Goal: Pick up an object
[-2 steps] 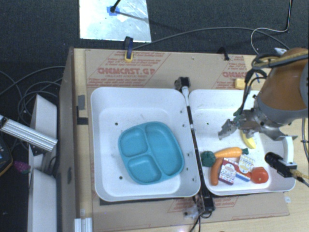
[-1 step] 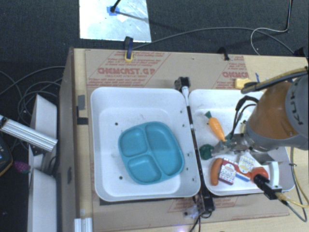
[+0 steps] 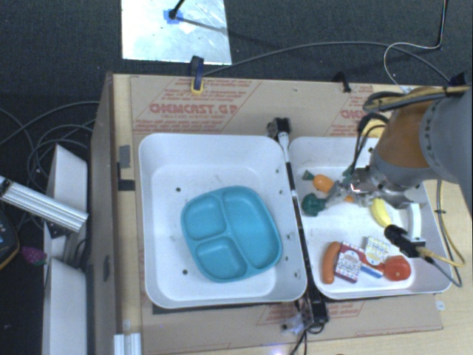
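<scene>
So the arm [image 3: 425, 135] comes in from the right and hangs over the right bin [image 3: 310, 276], with the pincer [image 3: 353, 187] down low near that bin's middle. Honestly can't tell if the pincer is open or closed, it's just a blur of metal and cables there, and I can't make out anything held in it. Stuff in the right bin: an orange piece [image 3: 323, 181] toward the left wall, a dark green thing [image 3: 312, 206] just below it, both sitting just beside the pincer on its left. A banana [image 3: 380, 212] lies right under the wrist area, partly hidden. Along the bin's front edge there's a hot dog [image 3: 329, 260], a red packet [image 3: 348, 264] touching it, a small card [image 3: 376, 248] and a tomato [image 3: 398, 268] near the front right corner. The left bin [image 3: 159, 198] has a blue divided tray [image 3: 231, 232] lying a bit tilted in the middle. Both bins sit side by side on a cardboard-covered surface [image 3: 222, 106].
</scene>
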